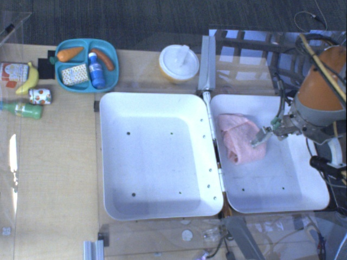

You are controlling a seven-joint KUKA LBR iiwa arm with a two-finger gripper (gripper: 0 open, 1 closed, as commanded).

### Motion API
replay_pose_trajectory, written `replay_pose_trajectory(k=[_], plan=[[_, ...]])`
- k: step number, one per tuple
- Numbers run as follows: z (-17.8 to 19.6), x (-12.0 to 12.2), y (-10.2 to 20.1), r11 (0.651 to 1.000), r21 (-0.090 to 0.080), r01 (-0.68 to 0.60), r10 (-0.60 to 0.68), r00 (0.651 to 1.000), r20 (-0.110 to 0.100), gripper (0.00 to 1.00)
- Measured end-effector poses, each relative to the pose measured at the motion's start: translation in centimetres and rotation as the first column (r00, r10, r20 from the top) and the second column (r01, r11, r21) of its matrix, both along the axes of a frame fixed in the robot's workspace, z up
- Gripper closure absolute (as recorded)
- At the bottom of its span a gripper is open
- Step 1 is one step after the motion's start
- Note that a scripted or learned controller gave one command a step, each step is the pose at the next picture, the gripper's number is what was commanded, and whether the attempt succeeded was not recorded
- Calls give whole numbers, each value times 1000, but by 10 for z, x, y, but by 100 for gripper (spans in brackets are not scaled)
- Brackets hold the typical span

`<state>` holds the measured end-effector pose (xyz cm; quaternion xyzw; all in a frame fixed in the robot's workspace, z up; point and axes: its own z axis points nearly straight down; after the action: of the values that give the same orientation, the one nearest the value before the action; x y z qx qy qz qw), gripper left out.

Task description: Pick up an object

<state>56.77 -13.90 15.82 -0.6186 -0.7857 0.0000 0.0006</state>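
Arm (320,91) reaches in from the right over the right bin (293,194). Gripper (259,140) sits at the right edge of the pink cloth (241,140), which lies crumpled in that bin's far-left part. Fingers' opening: can't tell, too small and blurred. Left bin (157,156) sits beside it. Blue divided plate (87,65) and white lidded bowl (179,62) on the counter (49,172), far side.

grey arm with orange band reaches in from the right, its tool (259,138) angled down-left
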Motion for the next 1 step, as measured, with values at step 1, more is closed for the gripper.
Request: replay_pose_trajectory(k=[1], plan=[[-61, 16, -20, 997, -2, -84, 84, 996, 11, 0]])
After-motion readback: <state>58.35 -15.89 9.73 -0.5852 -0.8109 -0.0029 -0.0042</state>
